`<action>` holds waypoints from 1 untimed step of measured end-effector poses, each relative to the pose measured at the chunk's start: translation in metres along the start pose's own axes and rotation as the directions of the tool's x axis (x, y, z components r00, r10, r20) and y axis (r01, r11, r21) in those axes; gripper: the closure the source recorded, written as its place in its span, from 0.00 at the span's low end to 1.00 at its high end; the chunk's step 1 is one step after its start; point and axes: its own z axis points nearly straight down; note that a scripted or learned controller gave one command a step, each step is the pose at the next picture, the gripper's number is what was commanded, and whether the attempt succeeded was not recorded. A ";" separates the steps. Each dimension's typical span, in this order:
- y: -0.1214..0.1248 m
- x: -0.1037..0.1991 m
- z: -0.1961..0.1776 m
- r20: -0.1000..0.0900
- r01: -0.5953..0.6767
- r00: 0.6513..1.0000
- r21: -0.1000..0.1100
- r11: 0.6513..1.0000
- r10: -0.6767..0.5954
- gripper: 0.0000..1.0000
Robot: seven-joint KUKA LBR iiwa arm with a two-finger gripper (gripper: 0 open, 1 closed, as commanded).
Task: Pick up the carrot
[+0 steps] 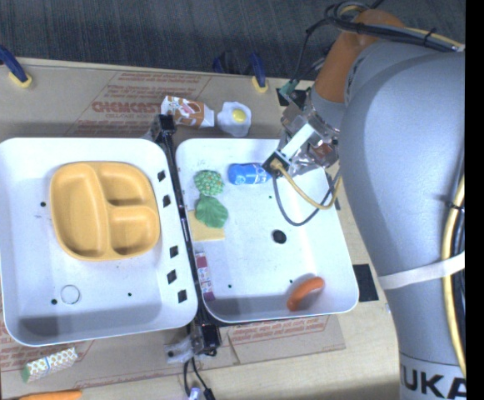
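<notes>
The carrot [306, 291] is a short orange piece lying in the near right corner of the right bin [250, 302], against the front wall. My gripper [309, 148] hangs over the far right edge of that bin, well away from the carrot and on the opposite side of the bin. Nothing shows between it and the carrot but bare bin floor. The arm's grey body covers the bin's right rim.
A blue can [243, 173] lies just left of the gripper. Two green vegetables [209, 197] and a yellow slice [207, 232] sit by the right bin's left wall. The left bin [17, 307] holds a yellow divided plate [105, 208]. Small packets lie beyond the bins.
</notes>
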 end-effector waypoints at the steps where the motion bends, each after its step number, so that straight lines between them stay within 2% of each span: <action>1: -0.081 0.042 -0.044 0.000 0.273 0.962 -0.004 0.962 -0.273 1.00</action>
